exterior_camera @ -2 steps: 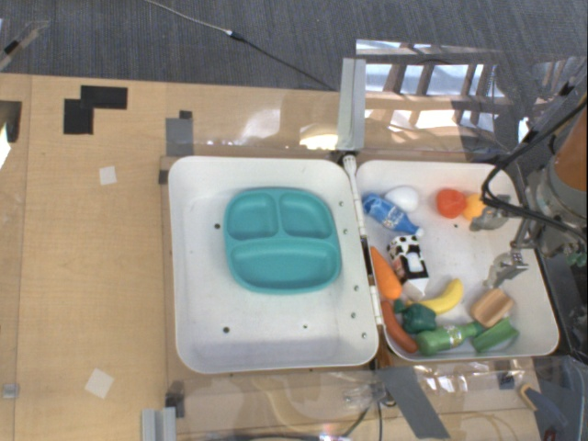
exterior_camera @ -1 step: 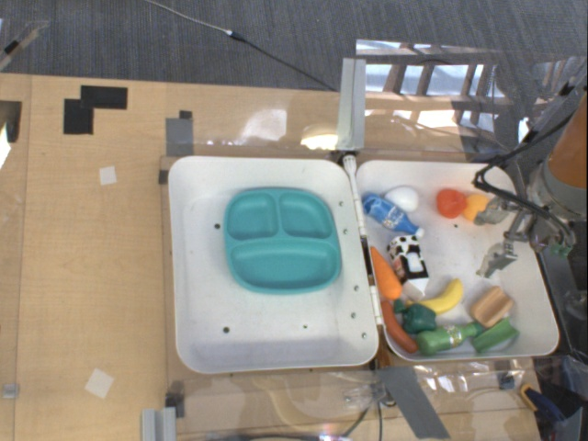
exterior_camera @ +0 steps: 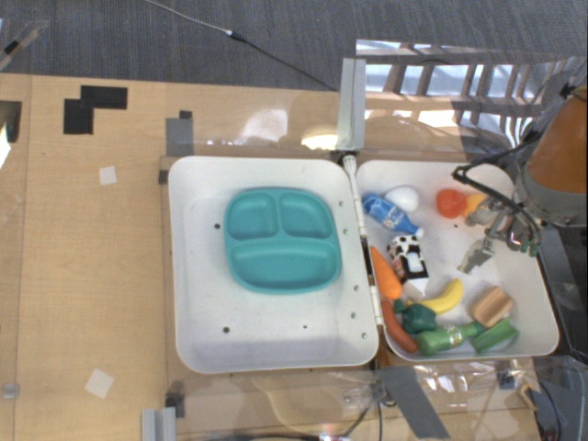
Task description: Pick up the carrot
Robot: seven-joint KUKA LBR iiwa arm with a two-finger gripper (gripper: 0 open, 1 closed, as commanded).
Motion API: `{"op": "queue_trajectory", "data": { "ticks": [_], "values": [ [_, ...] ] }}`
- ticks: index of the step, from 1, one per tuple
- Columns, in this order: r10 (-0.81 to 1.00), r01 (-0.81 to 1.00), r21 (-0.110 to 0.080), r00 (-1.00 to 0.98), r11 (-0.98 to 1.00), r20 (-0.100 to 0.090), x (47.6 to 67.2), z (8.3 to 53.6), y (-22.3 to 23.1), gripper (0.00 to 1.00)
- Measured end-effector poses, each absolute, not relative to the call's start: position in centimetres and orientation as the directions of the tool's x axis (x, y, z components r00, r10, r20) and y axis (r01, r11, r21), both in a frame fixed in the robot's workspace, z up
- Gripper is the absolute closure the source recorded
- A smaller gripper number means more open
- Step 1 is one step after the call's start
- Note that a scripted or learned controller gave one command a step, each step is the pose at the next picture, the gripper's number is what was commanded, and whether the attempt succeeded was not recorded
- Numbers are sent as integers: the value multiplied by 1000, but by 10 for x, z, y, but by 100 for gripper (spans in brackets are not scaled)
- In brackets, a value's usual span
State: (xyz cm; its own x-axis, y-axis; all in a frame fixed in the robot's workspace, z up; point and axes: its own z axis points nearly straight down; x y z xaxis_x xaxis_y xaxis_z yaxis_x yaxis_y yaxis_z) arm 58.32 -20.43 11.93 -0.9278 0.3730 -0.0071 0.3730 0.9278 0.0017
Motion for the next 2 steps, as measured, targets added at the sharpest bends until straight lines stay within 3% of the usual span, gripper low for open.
{"op": "queue_trajectory", "data": {
  "ticks": [1, 2],
  "values": [
    [303, 303, 1, -953, 953, -13, 506, 93, -130, 0],
    [349, 349, 0, -937, 937, -22, 560, 205, -203, 0]
  ]
}}
